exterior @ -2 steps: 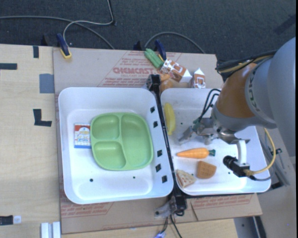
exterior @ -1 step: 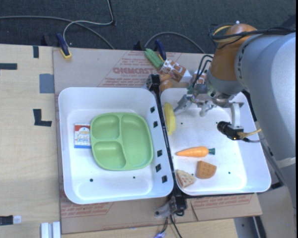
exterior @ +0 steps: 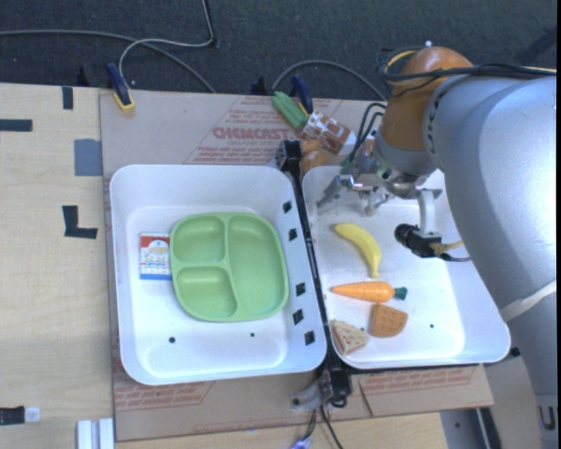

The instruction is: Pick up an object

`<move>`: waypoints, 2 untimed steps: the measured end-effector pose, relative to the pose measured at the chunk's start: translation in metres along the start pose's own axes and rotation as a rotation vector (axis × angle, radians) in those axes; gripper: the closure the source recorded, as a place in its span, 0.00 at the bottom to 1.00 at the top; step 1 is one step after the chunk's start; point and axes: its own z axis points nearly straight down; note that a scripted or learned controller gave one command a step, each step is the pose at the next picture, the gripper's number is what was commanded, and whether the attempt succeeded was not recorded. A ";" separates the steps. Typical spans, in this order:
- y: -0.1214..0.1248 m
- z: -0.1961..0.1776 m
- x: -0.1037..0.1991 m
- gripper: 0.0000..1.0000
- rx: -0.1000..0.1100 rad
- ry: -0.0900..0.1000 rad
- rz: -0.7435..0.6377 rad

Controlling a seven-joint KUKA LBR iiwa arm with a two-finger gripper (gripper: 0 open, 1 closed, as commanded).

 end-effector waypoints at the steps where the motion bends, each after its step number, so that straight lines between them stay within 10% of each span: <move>1: -0.043 0.009 -0.004 0.00 -0.003 0.000 0.000; 2: -0.043 0.000 -0.004 1.00 -0.003 -0.001 -0.001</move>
